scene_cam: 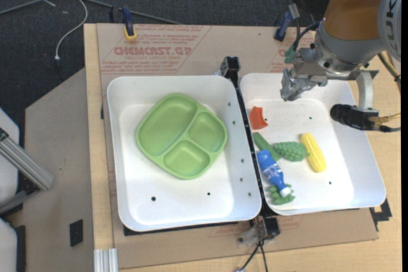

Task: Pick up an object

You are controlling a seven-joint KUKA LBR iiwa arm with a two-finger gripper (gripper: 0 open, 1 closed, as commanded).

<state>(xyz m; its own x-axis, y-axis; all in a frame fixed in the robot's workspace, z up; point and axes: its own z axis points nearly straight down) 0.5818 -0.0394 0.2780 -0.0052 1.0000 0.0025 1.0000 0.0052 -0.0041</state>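
Camera view, looking down at a slant, takes in two shallow white bins set side by side on a brown board. Left bin (127, 200) holds a light green divided plate (182, 136) with three compartments, lying flat a little left of the bin's middle and turned at an angle to the walls.

Right bin (357, 188) holds several small things grouped toward its left side. An orange-red piece (257, 116) lies near the dividing wall, toward the far end. Nearer than it, a blue bottle (270, 171) lies on its side along the left wall, with a pale green piece (282, 196) at its near end. A dark green bumpy item (291, 150) sits just right of the bottle's far end, and a yellow corn cob (313, 151) lies just beside that, to its right.

At the far end of the right bin the gripper (292, 93) hangs, to the right of and beyond the orange-red piece. Nothing shows between its tips; how wide they stand cannot be told from this angle.
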